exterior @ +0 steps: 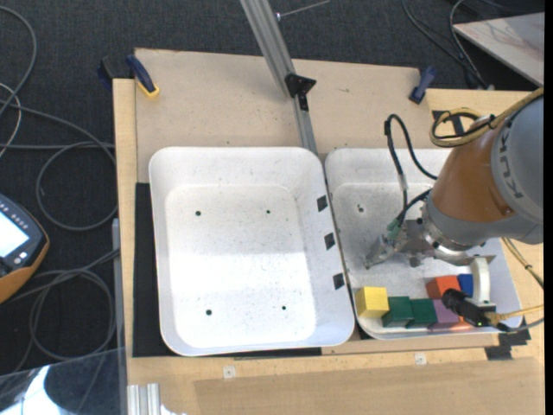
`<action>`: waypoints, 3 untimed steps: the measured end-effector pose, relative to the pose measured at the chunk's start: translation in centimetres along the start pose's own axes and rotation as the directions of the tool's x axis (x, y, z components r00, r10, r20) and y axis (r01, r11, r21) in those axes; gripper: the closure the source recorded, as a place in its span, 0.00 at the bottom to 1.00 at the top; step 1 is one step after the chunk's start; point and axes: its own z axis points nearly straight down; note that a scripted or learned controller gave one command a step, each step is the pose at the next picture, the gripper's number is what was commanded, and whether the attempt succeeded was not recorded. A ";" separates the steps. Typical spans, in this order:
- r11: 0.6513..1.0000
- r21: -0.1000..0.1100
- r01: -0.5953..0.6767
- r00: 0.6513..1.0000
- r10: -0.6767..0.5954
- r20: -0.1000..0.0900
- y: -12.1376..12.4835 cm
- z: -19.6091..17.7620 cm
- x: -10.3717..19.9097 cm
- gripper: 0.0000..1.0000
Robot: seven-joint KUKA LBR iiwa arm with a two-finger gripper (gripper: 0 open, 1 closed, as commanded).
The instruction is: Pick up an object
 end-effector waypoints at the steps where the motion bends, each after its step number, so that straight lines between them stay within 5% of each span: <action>1: 1.000 -0.004 0.001 1.000 -0.001 -0.001 0.1 -1.1 0.1 1.00; 3: 1.000 -0.011 0.002 1.000 -0.002 0.003 -0.2 -11.4 -0.6 1.00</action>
